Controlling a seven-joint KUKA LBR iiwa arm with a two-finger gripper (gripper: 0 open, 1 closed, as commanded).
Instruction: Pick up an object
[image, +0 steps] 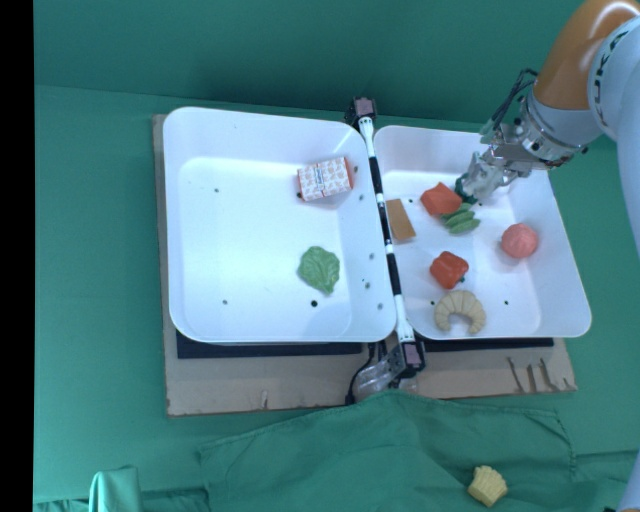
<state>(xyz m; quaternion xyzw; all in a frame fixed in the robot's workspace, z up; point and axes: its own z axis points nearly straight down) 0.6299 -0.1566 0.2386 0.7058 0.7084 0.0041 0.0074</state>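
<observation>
Camera view: the gripper is positioned in the right bin over the green pea pod; finger state cannot be told.

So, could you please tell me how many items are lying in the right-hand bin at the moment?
6: an orange chunk and a green pod beside the gripper, a tan slab at the left wall, a pink ball, a red pepper, a croissant. The gripper might hide more.

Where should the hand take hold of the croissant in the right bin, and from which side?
Probably from straight above, across the thick middle of the croissant. It lies flat as an arch with both tips pointing toward the near wall of the right bin, so its middle offers two opposite faces; the tips taper.
</observation>
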